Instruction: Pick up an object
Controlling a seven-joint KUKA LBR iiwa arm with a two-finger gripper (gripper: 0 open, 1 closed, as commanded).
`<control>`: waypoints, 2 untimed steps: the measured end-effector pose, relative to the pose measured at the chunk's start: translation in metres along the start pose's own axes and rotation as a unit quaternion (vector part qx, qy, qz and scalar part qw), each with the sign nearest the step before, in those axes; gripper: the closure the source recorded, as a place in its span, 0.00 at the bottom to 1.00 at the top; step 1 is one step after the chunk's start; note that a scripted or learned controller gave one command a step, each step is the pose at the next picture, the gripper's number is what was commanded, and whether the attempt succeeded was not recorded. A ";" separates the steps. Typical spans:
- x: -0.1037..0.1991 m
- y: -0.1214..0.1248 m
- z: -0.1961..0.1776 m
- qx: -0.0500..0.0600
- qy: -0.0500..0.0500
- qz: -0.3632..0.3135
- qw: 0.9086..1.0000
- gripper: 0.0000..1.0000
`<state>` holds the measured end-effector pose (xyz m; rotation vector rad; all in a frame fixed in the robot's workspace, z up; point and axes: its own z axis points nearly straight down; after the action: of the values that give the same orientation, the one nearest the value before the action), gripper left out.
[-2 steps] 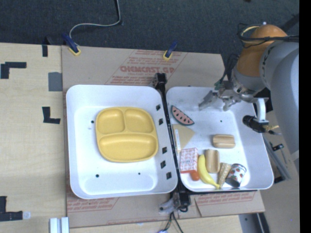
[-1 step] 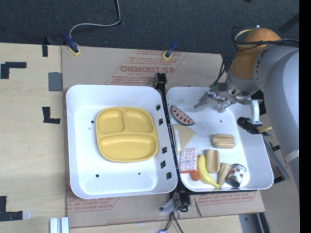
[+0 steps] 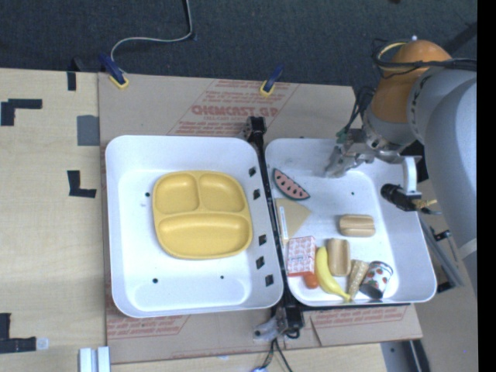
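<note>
1. Nearest the camera, along the front of the right bin (image 3: 403, 289), the toy food lies crowded together: a banana (image 3: 329, 276) curved along the front wall, an ice-cream cone (image 3: 357, 276) just beside it, and a dark, glossy piece (image 3: 377, 280) I cannot name touching the cone; packed this tightly, I judge them awkward to pick singly.
2. Just behind, a red-patterned packet (image 3: 301, 254) lies near the divider with something orange (image 3: 310, 280) at its front corner, and a tan bread-like roll (image 3: 337, 256) stands on end beside it.
3. Further in, a second tan loaf (image 3: 356, 225) lies apart with bare floor around it; I judge it the easiest target, though the task names none.
4. A pale wedge (image 3: 297, 222) and a watermelon slice (image 3: 290, 185) lie near the divider, the slice well apart from the front crowd.
5. The left bin (image 3: 128, 231) holds a yellow divided plate (image 3: 203, 213), lying flat and near its middle.
6. Farthest, my hand (image 3: 341, 161) hangs over the back of the right bin, above bare floor and touching no object; I cannot tell whether it is spread or pressed together, and nothing shows between its tips.
7. Both bins lie on cardboard (image 3: 225, 107) clipped to the worktop (image 3: 46, 208), presumably to stop them sliding.
</note>
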<state>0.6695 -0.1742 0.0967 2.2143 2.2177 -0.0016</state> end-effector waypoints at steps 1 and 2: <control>0.000 0.000 0.000 0.000 0.000 0.000 1.000 0.00; 0.000 0.000 -0.010 0.000 0.000 0.000 1.000 1.00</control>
<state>0.6696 -0.1743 0.1067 2.2130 2.2180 -0.0023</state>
